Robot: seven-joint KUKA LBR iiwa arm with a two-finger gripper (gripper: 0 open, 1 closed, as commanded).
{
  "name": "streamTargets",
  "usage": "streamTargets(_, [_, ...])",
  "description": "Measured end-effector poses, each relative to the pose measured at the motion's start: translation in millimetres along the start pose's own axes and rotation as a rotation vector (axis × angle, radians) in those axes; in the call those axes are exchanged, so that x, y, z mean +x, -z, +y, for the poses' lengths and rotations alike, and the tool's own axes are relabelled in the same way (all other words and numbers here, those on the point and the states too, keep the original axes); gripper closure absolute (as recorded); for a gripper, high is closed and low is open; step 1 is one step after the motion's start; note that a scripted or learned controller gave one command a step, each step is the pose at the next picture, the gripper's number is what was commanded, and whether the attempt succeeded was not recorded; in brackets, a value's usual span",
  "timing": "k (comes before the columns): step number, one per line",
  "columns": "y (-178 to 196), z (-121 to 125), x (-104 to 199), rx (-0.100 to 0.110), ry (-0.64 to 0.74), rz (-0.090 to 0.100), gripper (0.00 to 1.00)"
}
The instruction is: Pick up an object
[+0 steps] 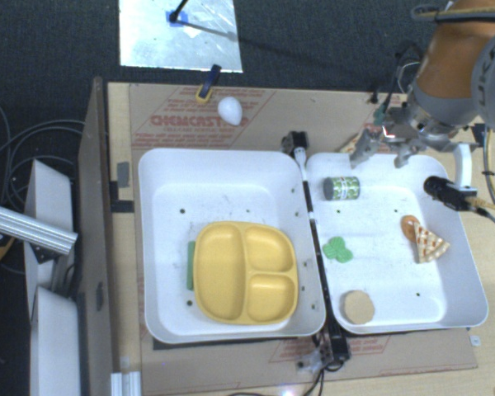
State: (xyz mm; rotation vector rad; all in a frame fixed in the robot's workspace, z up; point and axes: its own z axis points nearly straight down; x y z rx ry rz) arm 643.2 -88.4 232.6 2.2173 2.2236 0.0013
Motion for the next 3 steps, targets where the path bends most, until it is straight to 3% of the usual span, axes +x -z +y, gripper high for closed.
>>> streamTargets(1, [-83.2,13.5,6.2,0.005,0.003,0.001,0.0])
streamTargets(2, [-150.8,25.4,-11.9,0.001,-0.003,0.0,0.0])
streamTargets(3, [-134.3,28.0,-11.2,-0.008,-0.001,0.0,1.0])
